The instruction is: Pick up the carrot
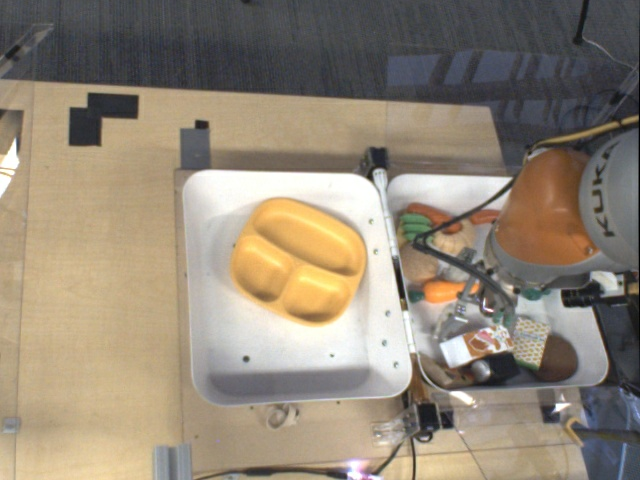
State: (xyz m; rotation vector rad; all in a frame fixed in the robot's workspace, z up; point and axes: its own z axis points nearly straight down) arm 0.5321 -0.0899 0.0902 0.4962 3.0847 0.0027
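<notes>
carrot (pixel 441 291) lies in right bin (pixel 596 368), left-centre, amid clutter | second carrot-like piece (pixel 432 213) at 12 o'clock of it | end effector (pixel 478 303) just at carrot's 4 o'clock; opening cannot be told | advice: straddle the orange body across its width, clear of packet (pixel 478 346) | yellow tray (pixel 298 258) in left bin (pixel 210 298)

Carrot (pixel 440 291) hemmed by clutter

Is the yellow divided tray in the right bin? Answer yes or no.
No, the yellow divided tray lies in the left bin, while the carrot sits in the right bin.
</notes>
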